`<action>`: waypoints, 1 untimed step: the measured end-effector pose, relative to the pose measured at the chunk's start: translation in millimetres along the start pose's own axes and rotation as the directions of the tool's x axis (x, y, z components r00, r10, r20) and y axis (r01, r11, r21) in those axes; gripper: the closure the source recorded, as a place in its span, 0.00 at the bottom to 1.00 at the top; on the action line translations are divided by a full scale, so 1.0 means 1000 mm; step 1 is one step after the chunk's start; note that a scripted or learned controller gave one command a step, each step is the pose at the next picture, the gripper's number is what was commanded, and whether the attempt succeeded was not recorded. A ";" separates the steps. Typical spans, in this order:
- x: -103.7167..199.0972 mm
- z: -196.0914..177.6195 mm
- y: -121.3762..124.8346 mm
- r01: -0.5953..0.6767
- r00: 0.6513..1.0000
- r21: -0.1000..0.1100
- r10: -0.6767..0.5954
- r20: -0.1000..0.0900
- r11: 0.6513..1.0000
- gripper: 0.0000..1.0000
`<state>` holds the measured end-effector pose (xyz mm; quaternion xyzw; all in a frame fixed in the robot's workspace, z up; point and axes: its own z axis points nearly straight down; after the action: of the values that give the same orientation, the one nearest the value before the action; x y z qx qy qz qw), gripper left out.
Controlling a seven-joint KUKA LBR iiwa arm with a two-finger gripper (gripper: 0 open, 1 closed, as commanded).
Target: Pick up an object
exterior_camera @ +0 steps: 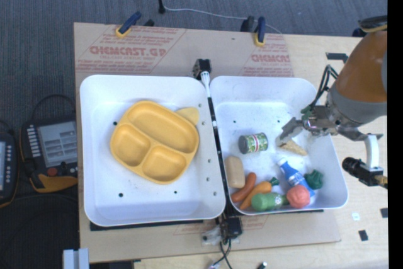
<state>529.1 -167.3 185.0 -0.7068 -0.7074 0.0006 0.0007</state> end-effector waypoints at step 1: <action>0.036 0.056 0.024 -0.001 1.000 -0.001 0.001 0.001 1.000 0.00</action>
<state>552.6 -130.9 129.2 -0.7070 -0.7072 0.0005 0.0002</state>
